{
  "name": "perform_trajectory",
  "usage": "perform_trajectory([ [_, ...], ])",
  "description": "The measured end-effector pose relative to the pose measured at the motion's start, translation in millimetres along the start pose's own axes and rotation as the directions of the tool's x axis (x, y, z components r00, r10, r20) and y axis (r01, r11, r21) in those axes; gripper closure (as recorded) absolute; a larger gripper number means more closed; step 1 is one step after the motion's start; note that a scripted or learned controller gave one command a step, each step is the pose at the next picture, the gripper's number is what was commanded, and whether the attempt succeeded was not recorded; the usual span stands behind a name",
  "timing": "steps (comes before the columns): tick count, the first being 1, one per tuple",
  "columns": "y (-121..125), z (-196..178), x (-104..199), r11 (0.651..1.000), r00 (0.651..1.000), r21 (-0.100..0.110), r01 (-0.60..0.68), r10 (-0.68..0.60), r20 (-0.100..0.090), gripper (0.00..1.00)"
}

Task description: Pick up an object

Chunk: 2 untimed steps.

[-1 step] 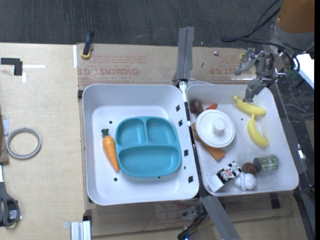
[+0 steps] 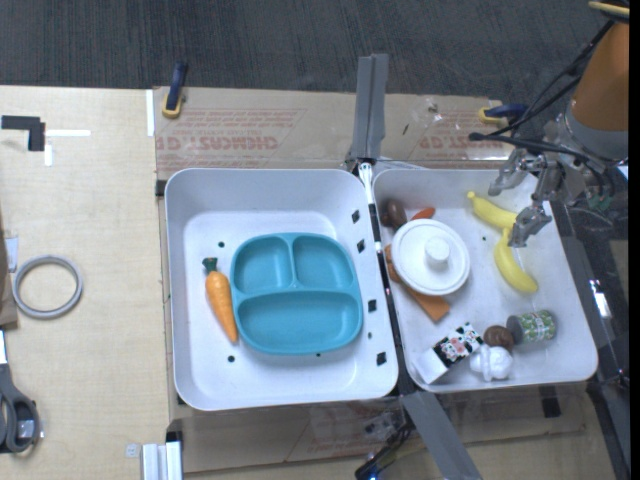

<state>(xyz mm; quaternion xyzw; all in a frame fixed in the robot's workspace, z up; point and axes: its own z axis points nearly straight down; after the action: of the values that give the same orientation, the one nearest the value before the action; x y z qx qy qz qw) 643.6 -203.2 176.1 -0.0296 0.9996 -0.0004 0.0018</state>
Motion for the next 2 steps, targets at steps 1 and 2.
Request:
perform_trajectory([
  [1,-19,80,1,0.999,0.999,0.000,-0.052,0.052,-0.004,0.00],
  [2,-18,69,-2,0.999,0.999,0.004,-0.051,0.050,0.009,1.00],
])
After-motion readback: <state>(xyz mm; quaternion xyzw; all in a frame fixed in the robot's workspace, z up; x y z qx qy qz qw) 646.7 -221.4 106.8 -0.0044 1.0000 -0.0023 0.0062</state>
